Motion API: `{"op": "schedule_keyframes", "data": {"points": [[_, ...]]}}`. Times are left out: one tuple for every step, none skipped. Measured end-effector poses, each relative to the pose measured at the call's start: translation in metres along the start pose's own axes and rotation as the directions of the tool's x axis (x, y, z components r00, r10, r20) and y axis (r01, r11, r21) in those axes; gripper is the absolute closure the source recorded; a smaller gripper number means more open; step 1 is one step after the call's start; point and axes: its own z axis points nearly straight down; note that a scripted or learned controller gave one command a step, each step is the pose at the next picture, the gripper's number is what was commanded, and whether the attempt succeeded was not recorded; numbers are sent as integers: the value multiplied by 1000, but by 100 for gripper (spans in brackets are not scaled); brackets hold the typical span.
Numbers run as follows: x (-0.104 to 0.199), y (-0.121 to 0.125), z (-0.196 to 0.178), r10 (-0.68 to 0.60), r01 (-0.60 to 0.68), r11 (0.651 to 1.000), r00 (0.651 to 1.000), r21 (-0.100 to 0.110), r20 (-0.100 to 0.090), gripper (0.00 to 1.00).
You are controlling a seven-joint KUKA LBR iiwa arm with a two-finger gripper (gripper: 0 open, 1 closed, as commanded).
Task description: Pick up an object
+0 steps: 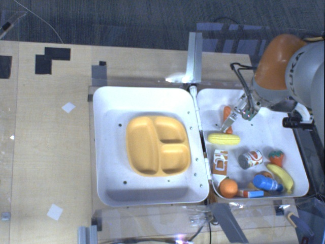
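gripper [234,117] sits low in the right bin [299,151], near its upper left part, hanging off the grey arm [304,75] that comes in from the right with the orange band [274,60] above the wrist. can't tell from this angle whether the claw is apart or together, and nothing is visibly clamped in it. carrot [226,114] lies right at the gripper tip, orange, partly covered by it; contact looks likely but i can't confirm a hold. just below it, corn cob [224,139], yellow, lying crosswise near the bin's left wall. below the corn, small carton [220,162], white and orange, standing against the same wall. to its right, tin can [251,159] on its side, and further right a strawberry [276,157], red with green top. front of the bin: orange [229,187] in the left corner, blue bottle [267,182] lying on its side beside it, banana [282,177] curved along the right of the bottle, touching or nearly so. a small orange-and-blue item [252,192] sits between orange and bottle, too small to identify. left bin [109,136] holds a yellow divided tray [157,145], three compartments, roughly centred, well apart from everything in the right bin. both bins sit side by side on the wooden bench [45,136].
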Motion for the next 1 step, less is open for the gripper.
{"op": "schedule_keyframes", "data": {"points": [[15,-5,-28,-129,129,992,992,2,-3,0]]}}
